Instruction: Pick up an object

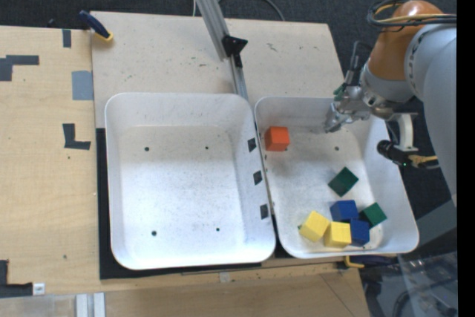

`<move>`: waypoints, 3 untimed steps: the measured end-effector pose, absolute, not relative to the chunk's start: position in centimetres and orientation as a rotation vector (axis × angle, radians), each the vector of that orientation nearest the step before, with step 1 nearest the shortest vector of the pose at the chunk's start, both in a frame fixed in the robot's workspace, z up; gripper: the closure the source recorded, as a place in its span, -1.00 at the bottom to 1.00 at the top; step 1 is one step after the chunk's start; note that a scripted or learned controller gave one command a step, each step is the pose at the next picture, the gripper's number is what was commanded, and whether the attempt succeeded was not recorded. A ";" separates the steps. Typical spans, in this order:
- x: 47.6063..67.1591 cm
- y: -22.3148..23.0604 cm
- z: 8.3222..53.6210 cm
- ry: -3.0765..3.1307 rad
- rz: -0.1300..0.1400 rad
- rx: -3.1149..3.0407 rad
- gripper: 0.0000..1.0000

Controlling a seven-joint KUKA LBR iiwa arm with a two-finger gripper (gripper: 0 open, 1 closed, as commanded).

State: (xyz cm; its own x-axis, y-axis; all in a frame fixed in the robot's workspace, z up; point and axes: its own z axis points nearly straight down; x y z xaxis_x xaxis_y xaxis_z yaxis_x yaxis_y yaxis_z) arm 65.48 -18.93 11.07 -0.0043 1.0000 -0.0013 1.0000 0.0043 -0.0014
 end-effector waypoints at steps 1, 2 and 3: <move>66.3 -18.2 16.8 -2.227 -0.005 -2.222 1.00; 66.4 -18.2 22.2 -2.226 -0.004 -2.223 1.00; 63.8 -13.4 22.2 -2.225 0.002 -2.216 1.00</move>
